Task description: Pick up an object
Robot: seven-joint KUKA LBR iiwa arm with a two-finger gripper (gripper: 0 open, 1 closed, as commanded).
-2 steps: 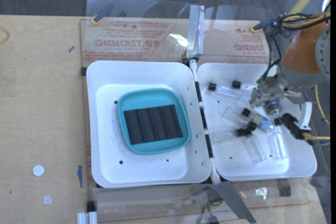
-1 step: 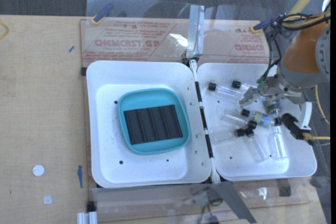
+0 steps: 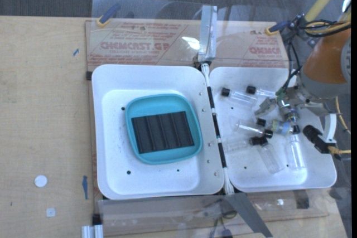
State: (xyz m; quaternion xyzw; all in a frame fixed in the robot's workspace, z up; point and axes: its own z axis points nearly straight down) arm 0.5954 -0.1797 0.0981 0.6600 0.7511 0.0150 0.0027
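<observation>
My gripper [image 3: 281, 114] hovers over clear vials [image 3: 294, 152] in the right bin [image 3: 321, 178] (light, slippery, brittle); jaws' state unclear; I'd grasp mid-barrel.

- The light is bright, even and cool, falling from overhead.
- Glare streaks the clear plastic sheet [image 3: 167, 42] behind the bins, with a white hotspot near its middle.
- Shadows inside the left bin [image 3: 111, 120] are soft and faint.
- The clear vials [image 3: 290, 150] in the right bin [image 3: 318, 178] look washed out and slightly blurred.
- Overall sharpness is moderate.
</observation>
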